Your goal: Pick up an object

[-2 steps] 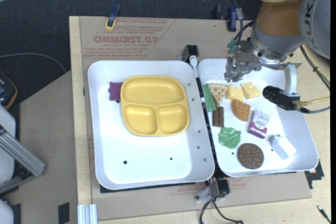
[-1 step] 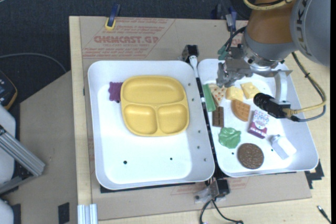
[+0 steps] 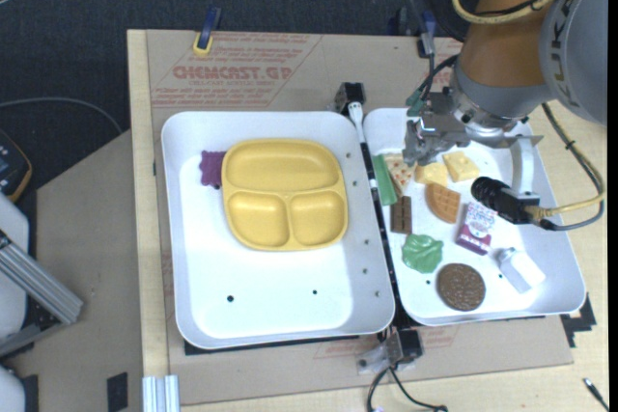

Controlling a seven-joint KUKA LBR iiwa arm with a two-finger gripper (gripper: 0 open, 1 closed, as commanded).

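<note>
So the grey metal two-finger gripper [image 3: 422, 148] is hanging down into the upper left corner of the right-hand shallow white bin [image 3: 565, 289], and honestly I can't tell what state it's in, the wrist and the big orange band on the arm [image 3: 517, 10] sit right over it. Nothing looks lifted, so I'd say the pick hasn't happened yet. Closest candidate is the pale yellow cheese-like wedge [image 3: 436, 175] just below and a touch right of the tool tip, with a second yellowish block [image 3: 462, 166] right beside it further right, almost touching. To the lower left of the tip there's a green and tan strip-shaped piece [image 3: 390, 177] lying with its long axis running up-down along the bin's left wall, and a dark brown bar [image 3: 402, 216] under that. Below the wedge sits an orange-brown rounded chunk [image 3: 444, 202], then a purple and white packet [image 3: 476, 228], a crumpled green leafy thing [image 3: 422, 253], a round brown cookie-like disc [image 3: 461, 287] and a small white bottle-shaped object [image 3: 515, 269] toward the lower right. It's crowded up there, so a straight drop could easily nudge neighbours. Left bin [image 3: 193, 304] holds a yellow plastic divided tray [image 3: 285, 191] with a purple scrap [image 3: 210, 168] at its left edge, well away
</note>
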